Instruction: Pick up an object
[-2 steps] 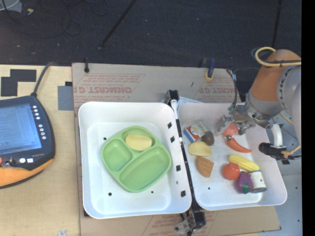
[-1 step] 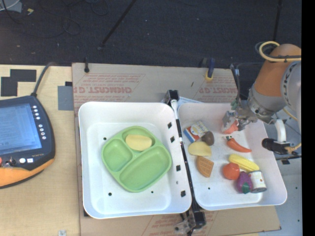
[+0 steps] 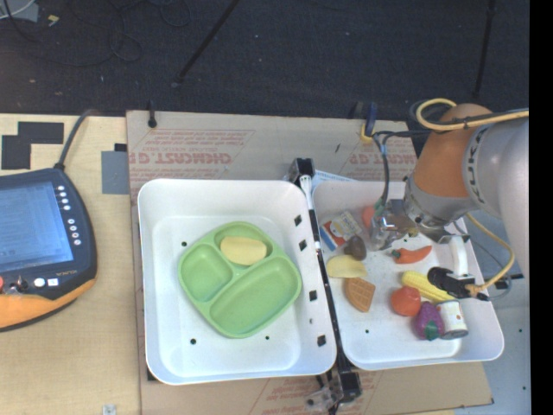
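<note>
While its finger state cannot be told, the claw hovers low in the right bin.

Left bin holds a green divided plate with a yellow item in its upper compartment. Right of that plate, the right bin contains toy foods; the pincer sits over them.
</note>
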